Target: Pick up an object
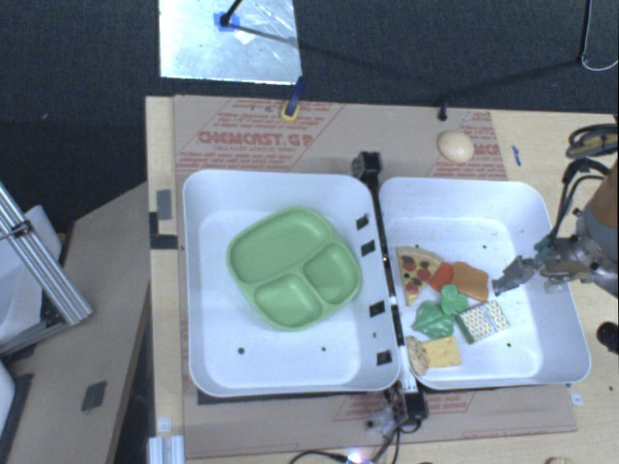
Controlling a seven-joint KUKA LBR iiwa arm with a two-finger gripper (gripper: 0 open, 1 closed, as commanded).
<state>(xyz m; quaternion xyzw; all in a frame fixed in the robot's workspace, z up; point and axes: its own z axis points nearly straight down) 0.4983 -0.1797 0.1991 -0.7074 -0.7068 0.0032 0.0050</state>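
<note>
green divided plate in left bin | egg-shaped object on bench

White bins: two, side by side on the bench — left bin, right bin
Green divided trays: one, with three compartments, in the left bin
Pizza slices: one, in the right bin
Orange pieces: one, in the right bin
Small red pieces: one, in the right bin
Green leafy pieces: one cluster; whether it is one piece or two cannot be told
Patterned blocks: one
Yellow flat pieces: one
Pale round things outside the bins: one
Arms: one
Foil-like sheets behind the bench: one
</note>
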